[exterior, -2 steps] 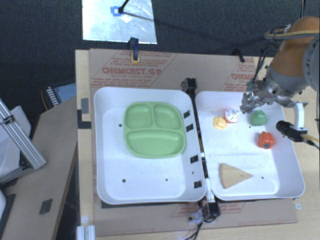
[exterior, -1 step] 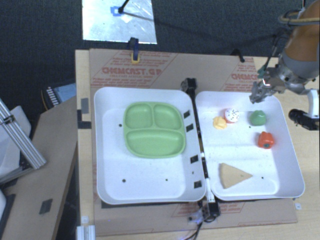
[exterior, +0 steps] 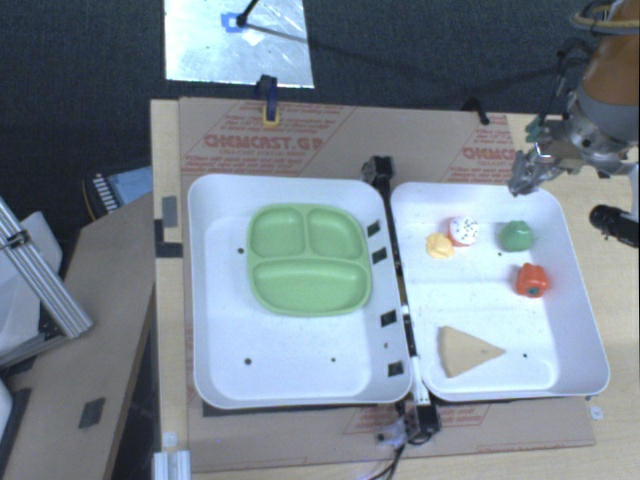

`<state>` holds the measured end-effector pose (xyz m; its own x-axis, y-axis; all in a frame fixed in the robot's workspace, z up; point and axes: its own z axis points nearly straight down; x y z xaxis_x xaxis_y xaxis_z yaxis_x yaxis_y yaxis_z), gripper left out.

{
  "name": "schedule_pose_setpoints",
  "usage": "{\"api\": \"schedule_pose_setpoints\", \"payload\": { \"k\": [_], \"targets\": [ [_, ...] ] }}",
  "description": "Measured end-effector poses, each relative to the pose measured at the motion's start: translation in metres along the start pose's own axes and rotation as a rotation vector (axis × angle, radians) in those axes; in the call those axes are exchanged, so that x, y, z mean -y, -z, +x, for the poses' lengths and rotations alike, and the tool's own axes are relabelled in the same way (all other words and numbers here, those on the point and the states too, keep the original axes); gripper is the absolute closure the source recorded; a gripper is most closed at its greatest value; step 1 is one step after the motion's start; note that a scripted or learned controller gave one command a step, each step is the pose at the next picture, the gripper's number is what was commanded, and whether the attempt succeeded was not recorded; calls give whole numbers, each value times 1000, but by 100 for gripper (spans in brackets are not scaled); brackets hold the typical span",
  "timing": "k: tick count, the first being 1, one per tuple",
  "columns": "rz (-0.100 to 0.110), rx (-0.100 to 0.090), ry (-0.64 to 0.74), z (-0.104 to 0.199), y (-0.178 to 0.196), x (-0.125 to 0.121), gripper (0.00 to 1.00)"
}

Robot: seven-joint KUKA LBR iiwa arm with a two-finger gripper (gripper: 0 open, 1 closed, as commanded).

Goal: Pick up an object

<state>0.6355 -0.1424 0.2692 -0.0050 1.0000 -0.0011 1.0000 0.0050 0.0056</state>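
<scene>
Camera view, from above and at a slant: we see two shallow white bins side by side on the bench (exterior: 120, 268). The left bin (exterior: 215, 298) holds a pale green divided plate (exterior: 307, 259), with two small compartments on its far side and one long one on its near side; the plate lies flat toward the far middle of that bin. The right bin (exterior: 575, 348) holds five small objects. Near its far edge we note a yellow toy piece (exterior: 439, 246) touching, or just beside, a white round piece with red speckles (exterior: 463, 231). To their right, apart from them, sits a green rounded toy (exterior: 516, 235). Just nearer the camera than the green one lies an orange-red toy pepper (exterior: 531, 280). Well apart from these, in the near half of the bin, a tan wedge (exterior: 467, 350) lies flat, its tip pointing right.

The arm (exterior: 610, 88) enters from the right, its orange band uppermost. The pincer (exterior: 524, 181) hangs above the far edge of the right bin, beyond the green toy and clear of every object. We cannot tell whether it is apart or together; nothing is seen in it.

Beyond the bins, a shiny grey sheet (exterior: 237, 26) lies on dark cloth.
</scene>
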Motion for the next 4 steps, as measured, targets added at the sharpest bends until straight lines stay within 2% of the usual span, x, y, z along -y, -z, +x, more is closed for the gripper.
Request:
{"api": "schedule_pose_setpoints", "payload": {
  "k": [2, 3, 4],
  "targets": [
    [4, -3, 5, 97, 0, 1, 100],
    [3, -3, 4, 143, -7, -9, 100],
    [5, -3, 5, 198, -26, -3, 100]
  ]
}}
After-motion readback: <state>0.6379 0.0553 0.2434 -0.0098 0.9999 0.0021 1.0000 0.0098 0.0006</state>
